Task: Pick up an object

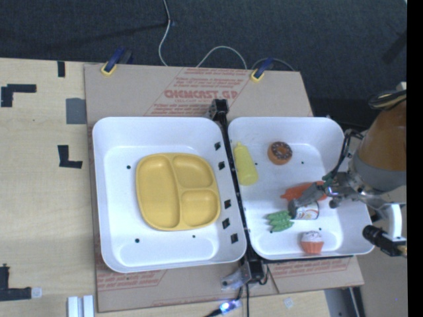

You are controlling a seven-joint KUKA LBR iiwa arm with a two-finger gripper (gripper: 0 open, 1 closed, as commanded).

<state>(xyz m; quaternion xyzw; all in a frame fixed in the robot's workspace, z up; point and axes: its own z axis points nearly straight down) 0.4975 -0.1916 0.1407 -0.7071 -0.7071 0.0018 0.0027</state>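
The pincer (309, 203) hangs low inside the right bin (330, 132), reaching in from the right edge, and its tip sits right among a small cluster of toys; whether it is spread or closed cannot be told, since the metal parts blur into the things beneath them. The closest candidate is the orange carrot-like piece (297, 191), which lies just to the far-left of the pincer tip, touching it or nearly so, with its long axis running roughly left to right, so that it points along the arm's line of reach, not across it. A judgement: that alignment is what the coming move turns on, because a closing grip has to straddle the narrow width of the piece, not its length. Just to the near-left of the pincer lies the green leafy toy (280, 220), close beside it, its long side also roughly left to right with a slight tilt. Nearer the front wall, below the pincer, stands the small cupcake (312, 242), apart from the tip. Farther off, up and to the left, the brown doughnut (279, 152) lies by itself, and the yellow bottle (245, 164) lies along the divider with its long axis front to back, well to the left of the pincer. The left bin (112, 137) holds a yellow divided plate (177, 191), well apart from the arm. Nothing is seen lifted clear of the bin floor.
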